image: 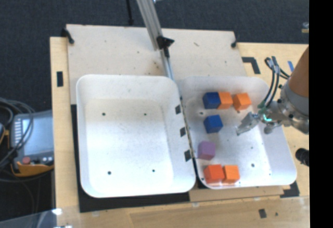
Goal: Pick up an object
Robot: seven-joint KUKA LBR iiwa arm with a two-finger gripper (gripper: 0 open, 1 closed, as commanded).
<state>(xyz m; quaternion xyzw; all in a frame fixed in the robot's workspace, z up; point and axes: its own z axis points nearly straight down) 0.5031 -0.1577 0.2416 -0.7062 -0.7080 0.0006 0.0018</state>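
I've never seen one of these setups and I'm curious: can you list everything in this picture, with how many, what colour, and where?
Blue blocks: 2, blue, right bin; one at the far end, one just nearer.
Orange blocks: 4, orange, right bin; two at the far end, two by the near rim.
Purple block: 1, purple, right bin, toward its left wall.
Bins: 2, white, side by side on the bench; left bin, right bin.
Metal pole: 1, silver, slanting over the bench's far side.
Screen device: 1, grey, at the left edge, with cables.
Arm: 1, grey and orange, entering from the right.
Hand: 1, grey, over the right bin, right of the nearer blue block.
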